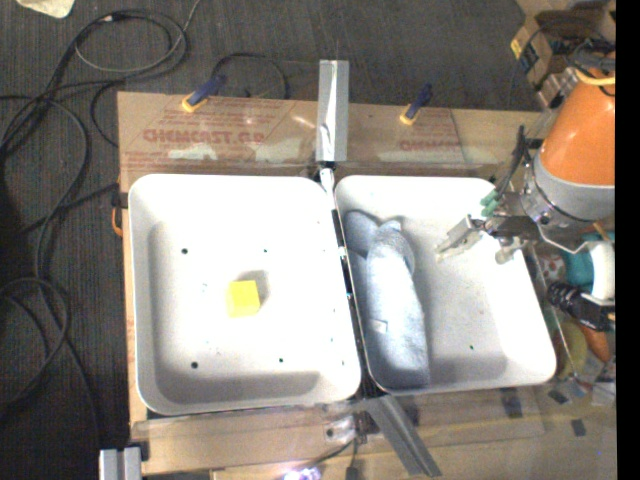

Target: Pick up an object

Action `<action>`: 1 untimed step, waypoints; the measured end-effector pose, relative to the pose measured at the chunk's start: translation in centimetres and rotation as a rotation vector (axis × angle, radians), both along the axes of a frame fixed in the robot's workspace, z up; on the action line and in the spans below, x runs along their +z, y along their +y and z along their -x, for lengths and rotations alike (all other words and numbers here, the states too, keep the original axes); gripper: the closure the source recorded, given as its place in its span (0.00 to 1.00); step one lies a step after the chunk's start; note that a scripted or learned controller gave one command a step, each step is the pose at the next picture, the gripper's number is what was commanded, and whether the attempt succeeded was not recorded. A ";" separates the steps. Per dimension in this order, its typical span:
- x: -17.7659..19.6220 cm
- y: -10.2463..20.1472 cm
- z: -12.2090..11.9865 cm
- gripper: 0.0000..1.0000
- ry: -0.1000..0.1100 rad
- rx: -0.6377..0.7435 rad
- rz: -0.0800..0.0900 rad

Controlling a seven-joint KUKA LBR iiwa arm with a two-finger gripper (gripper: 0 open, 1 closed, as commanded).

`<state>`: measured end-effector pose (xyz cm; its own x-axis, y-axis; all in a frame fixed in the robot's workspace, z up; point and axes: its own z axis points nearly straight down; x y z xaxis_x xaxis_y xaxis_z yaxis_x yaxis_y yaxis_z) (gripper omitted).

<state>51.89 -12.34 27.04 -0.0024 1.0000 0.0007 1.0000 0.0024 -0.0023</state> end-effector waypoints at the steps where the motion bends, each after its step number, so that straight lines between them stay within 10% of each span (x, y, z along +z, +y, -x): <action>1: -4.1 -0.6 -3.0 0.00 0.000 0.024 0.001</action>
